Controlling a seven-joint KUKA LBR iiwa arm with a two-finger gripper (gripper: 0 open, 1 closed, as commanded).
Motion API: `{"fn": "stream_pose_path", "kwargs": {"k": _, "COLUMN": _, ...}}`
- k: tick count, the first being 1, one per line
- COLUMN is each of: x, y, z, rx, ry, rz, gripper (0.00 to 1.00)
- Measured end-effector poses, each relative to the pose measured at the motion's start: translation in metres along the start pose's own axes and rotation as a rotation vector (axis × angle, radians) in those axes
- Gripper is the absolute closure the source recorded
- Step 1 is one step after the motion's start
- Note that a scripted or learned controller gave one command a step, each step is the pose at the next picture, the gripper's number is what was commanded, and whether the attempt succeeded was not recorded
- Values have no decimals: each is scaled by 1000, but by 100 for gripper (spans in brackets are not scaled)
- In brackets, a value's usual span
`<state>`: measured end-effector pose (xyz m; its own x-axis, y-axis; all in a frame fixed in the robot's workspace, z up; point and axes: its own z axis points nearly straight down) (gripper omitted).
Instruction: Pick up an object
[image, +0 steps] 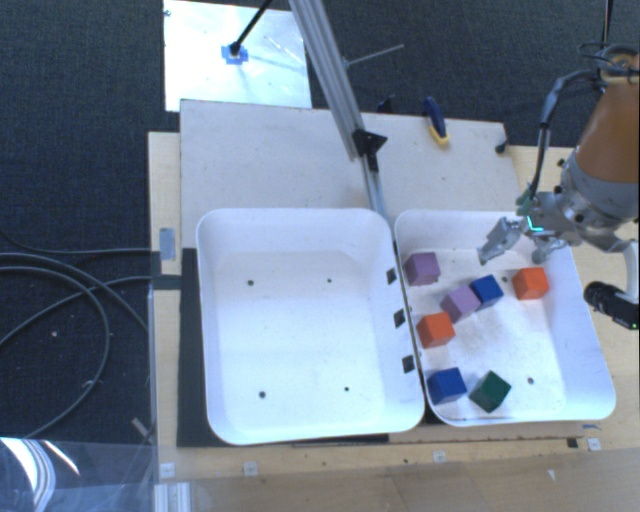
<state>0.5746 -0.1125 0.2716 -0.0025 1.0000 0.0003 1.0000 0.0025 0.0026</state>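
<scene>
- Over the far part of the right bin (596, 372) hangs the gripper (512, 244), on the grey arm (600, 205) with its orange band (612, 140) coming in from the right; its fingers (497, 243) look spread apart, with nothing between them
- Inside the right bin lie seven blocks; a purple block (422, 267) sits near the far left corner, close to the wall shared with the other bin
- Near the middle, a lilac block (461, 302) touches a blue block (487, 290) just beyond it; an orange block (530, 283) lies to their right, below the gripper and apart from it
- A second orange block (435, 329) lies just nearer than the lilac one, toward the left wall
- At the near edge, a second blue block (446, 385) and a dark green block (490, 391) sit side by side, slightly apart
- Left of it stands the left bin (215, 300), its white floor marked by small dark dots
- Beyond the bins, a slanted metal pole (335, 80) crosses a pale board (270, 150); black cables (60, 300) loop on the dark floor at left
</scene>
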Motion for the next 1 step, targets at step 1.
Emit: {"fn": "stream_pose_path", "kwargs": {"k": 1, "x": -40, "y": -27, "z": -48, "rx": -5, "ry": -4, "rz": 4, "gripper": 0}}
